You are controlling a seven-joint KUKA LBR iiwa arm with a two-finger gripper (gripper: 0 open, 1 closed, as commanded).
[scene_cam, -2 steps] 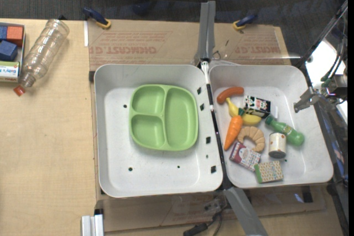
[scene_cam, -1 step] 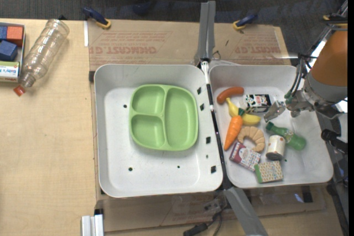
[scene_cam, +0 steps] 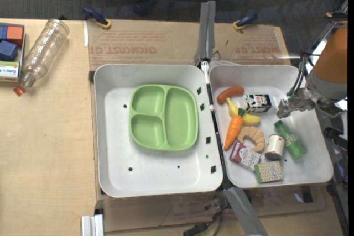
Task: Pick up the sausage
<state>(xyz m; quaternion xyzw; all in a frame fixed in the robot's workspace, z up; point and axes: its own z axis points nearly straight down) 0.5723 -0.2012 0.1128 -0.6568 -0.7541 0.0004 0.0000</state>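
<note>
Gripper [scene_cam: 289, 106] hangs over the right bin [scene_cam: 321, 171], right of the milk carton [scene_cam: 258, 101]; I cannot tell its state. Left of that carton lies the sausage [scene_cam: 229, 94], above the carrot [scene_cam: 233, 130].

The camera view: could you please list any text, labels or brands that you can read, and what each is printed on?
"CHEMCAST GP", red and upside down, repeated on the brown board behind the bins.
Small boxes and the milk carton in the right bin: print too small to read.
Box at the left edge: label blurred.
</note>
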